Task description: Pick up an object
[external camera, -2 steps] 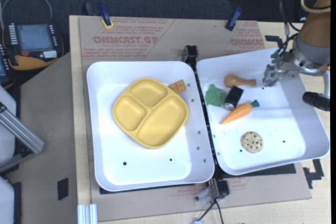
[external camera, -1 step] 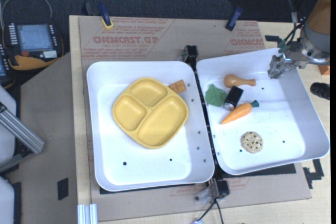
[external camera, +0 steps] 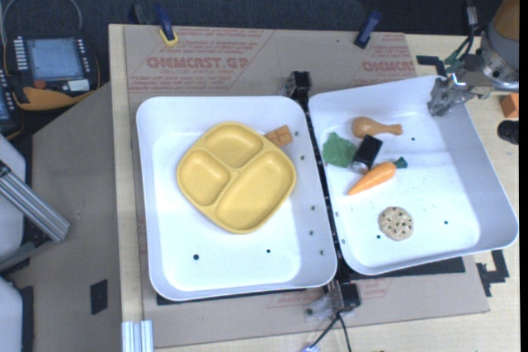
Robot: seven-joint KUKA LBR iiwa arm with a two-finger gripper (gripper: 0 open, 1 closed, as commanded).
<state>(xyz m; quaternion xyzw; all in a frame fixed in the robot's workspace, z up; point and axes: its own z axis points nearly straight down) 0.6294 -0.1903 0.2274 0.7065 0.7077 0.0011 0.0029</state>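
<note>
Two shallow white bins are sitting side by side on a cardboard-covered bench (external camera: 247, 53). The left bin (external camera: 165, 251) is holding a yellow divided plate (external camera: 237, 176) near its middle, with a small orange-brown block (external camera: 280, 135) lying just beside the plate's upper right edge. The right bin (external camera: 462, 210) is carrying five loose items, grouped toward its left half: a tan toy drumstick (external camera: 375, 127) lying toward the top; a green leaf-shaped piece (external camera: 337, 150) below and left of it; a small black cylinder (external camera: 365, 153) lying tilted, touching the leaf on one side and the carrot on the other; an orange toy carrot (external camera: 374, 177) with a green stem, pointing down-left; and a round speckled cookie (external camera: 396, 222) lying apart from the rest, nearer the front. The gripper (external camera: 444, 101) is hanging over the upper right corner of the right bin, well apart from all five items; nothing is showing between its fingers, and how far they are spread I cannot tell from here. A handheld control pendant (external camera: 51, 66) is resting off the bench at far left.
</note>
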